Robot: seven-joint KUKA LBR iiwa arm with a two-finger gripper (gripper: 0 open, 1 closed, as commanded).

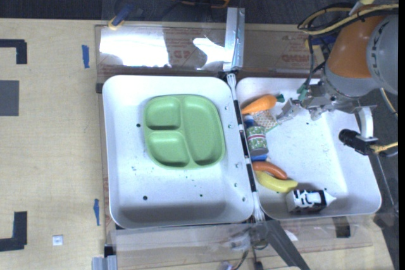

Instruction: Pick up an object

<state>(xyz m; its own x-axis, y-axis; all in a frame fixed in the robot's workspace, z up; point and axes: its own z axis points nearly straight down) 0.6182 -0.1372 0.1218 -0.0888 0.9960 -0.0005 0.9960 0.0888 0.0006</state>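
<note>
The arm reaches from the right over the right bin (335,155), and its gripper (292,105) hangs with fingers apart, holding nothing, near one orange carrot (259,104). Along the left wall lie one can (256,140), one banana (276,182) and one black-white toy (308,198). The left bin (126,186) holds one green plate (184,130).

Glossy green plastic tray (184,130); smooth white bins (120,155).

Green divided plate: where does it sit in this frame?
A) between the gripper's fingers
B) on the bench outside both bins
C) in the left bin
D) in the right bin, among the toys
C: the green divided plate lies flat on the floor of the left bin, apart from the gripper over the right bin.
</note>
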